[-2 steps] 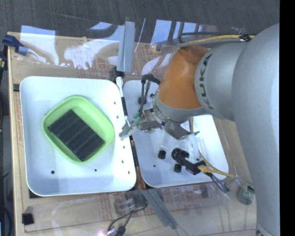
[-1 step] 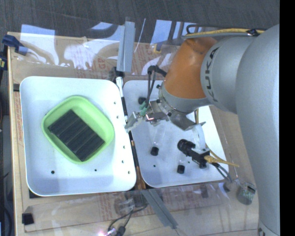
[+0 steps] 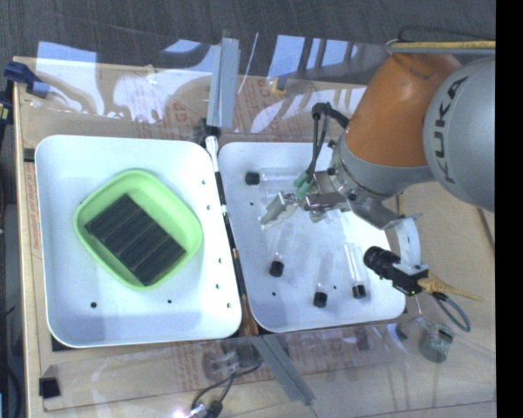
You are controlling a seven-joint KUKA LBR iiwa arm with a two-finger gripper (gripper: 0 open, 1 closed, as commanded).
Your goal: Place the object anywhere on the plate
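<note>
Two shallow white bins sit side by side on the surface (image 3: 113, 94); the left bin (image 3: 61, 303) occupies the centre-left of the frame, the right bin (image 3: 253, 307) the centre-right, and their inner edges nearly touch. A green plate (image 3: 170, 190) lies in the left bin, tilted diagonally; a dark ribbed rectangular insert (image 3: 133, 238) rests on its centre.

Several clear tubes with black caps are scattered across the right bin: one black cap (image 3: 252, 178) lies near the bin's upper left corner; a second cap (image 3: 276, 269) sits lower, left of centre; a third cap (image 3: 320, 300) and a fourth cap (image 3: 358, 292) lie close together near the bin's lower edge, each with a transparent tube body running upward from it. None of these tubes is on the plate; all stay within the right bin.

The arm (image 3: 418, 129) enters from the upper right of the frame, its orange band above the grey wrist; the gripper (image 3: 283, 205) hangs over the middle of the right bin, pointing toward the left. The state of the fingers cannot be told at this resolution; whether any tube lies between them cannot be told either. A black fitting (image 3: 392, 268) projects from the arm over the bin's lower right corner.
</note>
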